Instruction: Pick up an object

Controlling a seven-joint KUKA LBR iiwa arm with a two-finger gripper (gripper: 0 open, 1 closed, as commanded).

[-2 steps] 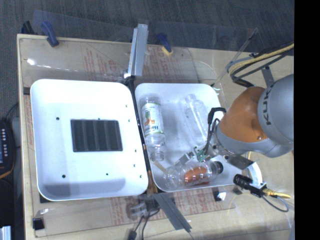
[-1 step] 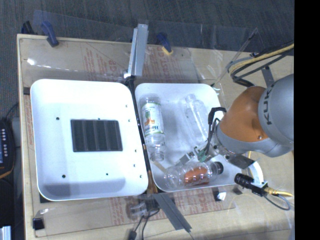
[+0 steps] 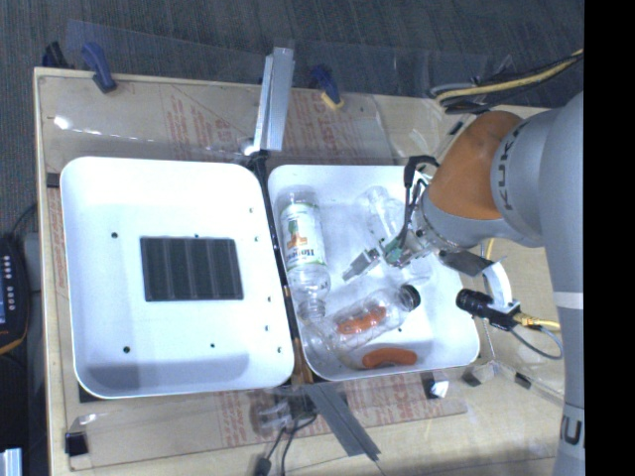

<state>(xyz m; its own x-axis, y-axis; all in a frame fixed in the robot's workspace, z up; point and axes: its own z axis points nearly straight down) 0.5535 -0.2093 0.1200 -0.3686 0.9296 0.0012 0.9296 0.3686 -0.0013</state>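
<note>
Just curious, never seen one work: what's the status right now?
Gripper low in right bin. Nothing seen held. Clear bottle, orange pieces nearby.

Surface: pale wooden board under clear sheeting.
Left bin: white, shallow, lying on it.
Right bin: white, touching the left bin.
Blue clamps: at the far edge.
</note>
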